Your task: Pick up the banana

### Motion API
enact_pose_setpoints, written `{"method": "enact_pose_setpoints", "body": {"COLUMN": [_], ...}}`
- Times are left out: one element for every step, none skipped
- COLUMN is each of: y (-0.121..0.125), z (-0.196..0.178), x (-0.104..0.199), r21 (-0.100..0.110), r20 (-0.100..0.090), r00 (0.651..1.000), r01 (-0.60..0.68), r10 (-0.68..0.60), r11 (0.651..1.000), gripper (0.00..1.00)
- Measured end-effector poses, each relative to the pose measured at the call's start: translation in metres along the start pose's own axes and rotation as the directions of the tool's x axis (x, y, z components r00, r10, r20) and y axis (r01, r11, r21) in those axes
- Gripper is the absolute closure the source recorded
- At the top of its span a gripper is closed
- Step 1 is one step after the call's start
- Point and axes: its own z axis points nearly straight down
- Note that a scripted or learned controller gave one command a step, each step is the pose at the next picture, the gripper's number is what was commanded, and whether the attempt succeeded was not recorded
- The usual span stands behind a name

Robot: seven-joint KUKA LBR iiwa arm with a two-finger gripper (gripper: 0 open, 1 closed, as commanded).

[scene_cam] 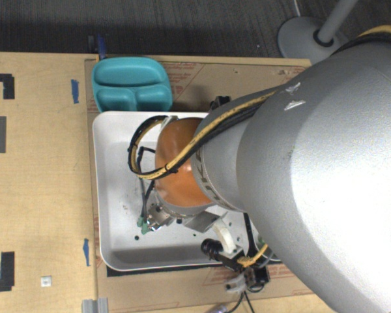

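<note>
My grey arm reaches in from the right and covers most of the white bin [111, 175]. Its orange band [176, 168] hangs over the bin's middle. The gripper [153, 219] points down, low over the bin floor near the front wall, with a yellow cable looping beside it. A small green bit [142, 224] sits right at the gripper's tip; I cannot tell what it is. The arm's bulk hides whatever lies in the middle and right of the bin.
A teal divided tray [131, 83] stands just beyond the bin's far wall. The brown cardboard bench [39, 175] stretches to the left, with black and blue tape marks. A strip of bare bin floor [117, 194] lies left of the gripper.
</note>
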Motion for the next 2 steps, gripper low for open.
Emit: {"method": "enact_pose_setpoints", "body": {"y": [-0.002, -0.004], "z": [-0.074, 0.010], "x": [-0.002, -0.005], "r21": [0.003, 0.003], "r20": [0.003, -0.001], "r00": [0.974, 0.959], "r01": [-0.224, 0.282], "r10": [0.224, -0.282], "r11": [0.974, 0.959], "gripper": [1.00, 1.00]}}
